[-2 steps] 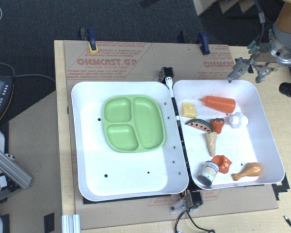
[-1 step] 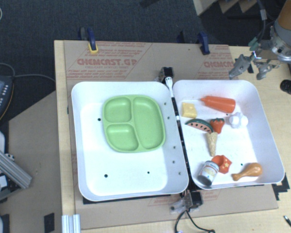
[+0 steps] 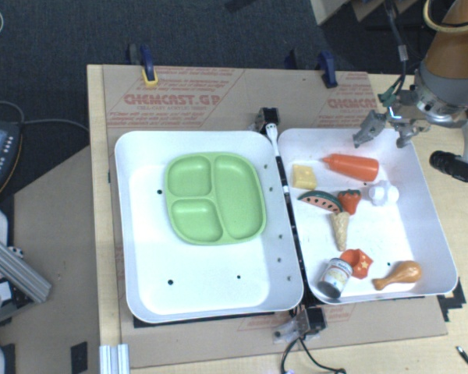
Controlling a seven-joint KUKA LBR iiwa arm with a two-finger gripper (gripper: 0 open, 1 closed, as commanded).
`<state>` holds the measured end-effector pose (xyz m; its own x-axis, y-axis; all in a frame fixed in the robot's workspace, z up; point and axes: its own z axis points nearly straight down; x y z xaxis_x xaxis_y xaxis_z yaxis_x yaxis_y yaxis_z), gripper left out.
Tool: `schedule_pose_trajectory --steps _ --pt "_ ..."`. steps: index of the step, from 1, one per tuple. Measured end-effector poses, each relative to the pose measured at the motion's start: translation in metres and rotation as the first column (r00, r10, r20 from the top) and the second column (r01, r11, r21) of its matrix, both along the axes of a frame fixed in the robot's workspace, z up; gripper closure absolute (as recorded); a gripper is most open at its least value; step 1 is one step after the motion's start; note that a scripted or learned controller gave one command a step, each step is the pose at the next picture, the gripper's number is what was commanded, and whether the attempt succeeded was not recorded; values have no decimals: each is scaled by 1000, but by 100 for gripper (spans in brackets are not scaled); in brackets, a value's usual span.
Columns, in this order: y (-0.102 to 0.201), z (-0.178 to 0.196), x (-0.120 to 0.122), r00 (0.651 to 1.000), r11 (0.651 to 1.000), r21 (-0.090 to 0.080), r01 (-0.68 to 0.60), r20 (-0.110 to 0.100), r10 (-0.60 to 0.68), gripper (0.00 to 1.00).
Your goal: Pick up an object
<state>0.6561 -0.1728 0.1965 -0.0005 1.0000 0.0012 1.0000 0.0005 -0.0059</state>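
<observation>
Spread open and holding nothing, the pincer [image 3: 384,128] hangs at about two o'clock in the view, over the far edge of the right bin [image 3: 429,232], its two grey fingers splayed apart above bare white floor. Judging by that, the pick has not really begun: nothing is lifted, and the whole descent, closing and raise are left to do. Going left to right, the left bin [image 3: 136,232] carries just a green divided plate [image 3: 216,197] near its middle. The right bin holds the candidates: a yellow cheese-like block [image 3: 303,177] at its ten o'clock, a watermelon slice [image 3: 317,200] just below it, a pale cone [image 3: 340,228] pointing toward six o'clock, and a small can [image 3: 335,276] lying at seven o'clock beside a red piece [image 3: 359,262]. The likeliest target, being nearest the pincer, is the orange carrot [image 3: 351,165], just below and left of the fingers at about seven o'clock from them; its long axis runs nearly from nine to three o'clock, tilted slightly downward to the right, with what may be the narrower tip at nine, though the blur makes that uncertain. A strawberry [image 3: 349,201], a white lump [image 3: 381,194] and a drumstick [image 3: 398,273] lie further toward five o'clock, all resting on the table.
</observation>
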Motion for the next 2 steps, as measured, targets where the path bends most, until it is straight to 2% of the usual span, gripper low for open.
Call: schedule_pose_trajectory --steps 1,2 --pt "-4 -61 3 1000 1000 0 0 1 0 0" --pt "-3 -104 6 1000 1000 4 -2 6 2 0"
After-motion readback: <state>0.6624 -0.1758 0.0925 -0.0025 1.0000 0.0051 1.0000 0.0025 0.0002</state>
